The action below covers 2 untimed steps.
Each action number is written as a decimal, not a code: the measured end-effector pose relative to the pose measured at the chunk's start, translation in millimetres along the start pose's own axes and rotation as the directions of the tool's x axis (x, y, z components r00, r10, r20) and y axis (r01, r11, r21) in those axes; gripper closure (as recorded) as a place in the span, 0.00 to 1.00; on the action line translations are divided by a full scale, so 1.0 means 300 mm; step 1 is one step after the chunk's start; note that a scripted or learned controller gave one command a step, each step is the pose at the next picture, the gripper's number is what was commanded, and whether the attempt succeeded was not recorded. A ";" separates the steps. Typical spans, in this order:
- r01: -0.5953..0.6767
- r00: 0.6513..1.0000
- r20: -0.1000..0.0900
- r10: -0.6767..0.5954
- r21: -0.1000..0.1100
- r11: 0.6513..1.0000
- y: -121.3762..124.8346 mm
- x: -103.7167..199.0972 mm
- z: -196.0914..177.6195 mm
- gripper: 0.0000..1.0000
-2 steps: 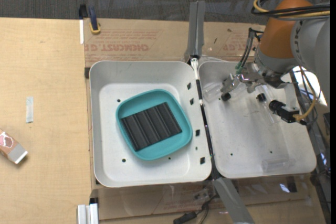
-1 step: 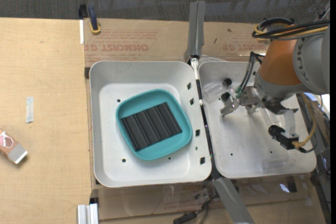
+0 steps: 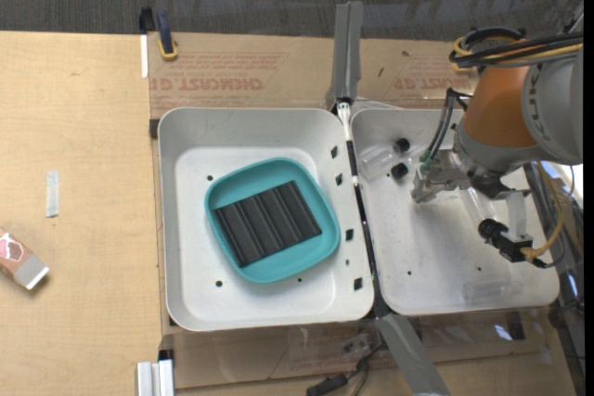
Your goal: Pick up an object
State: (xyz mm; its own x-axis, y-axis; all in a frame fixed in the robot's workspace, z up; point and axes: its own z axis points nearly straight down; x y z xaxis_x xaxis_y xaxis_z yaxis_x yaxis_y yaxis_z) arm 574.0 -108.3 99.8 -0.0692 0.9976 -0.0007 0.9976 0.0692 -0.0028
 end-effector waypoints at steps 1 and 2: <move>0.001 1.000 0.000 -0.001 0.000 1.000 0.000 0.000 0.000 0.00; 0.037 0.999 0.001 -0.037 -0.003 0.999 0.150 -0.179 0.027 0.00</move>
State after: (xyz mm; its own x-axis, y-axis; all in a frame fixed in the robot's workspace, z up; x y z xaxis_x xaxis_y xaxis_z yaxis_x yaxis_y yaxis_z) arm 622.7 -158.7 91.7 -0.1059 0.9944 -0.0011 0.9944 0.1059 -0.0003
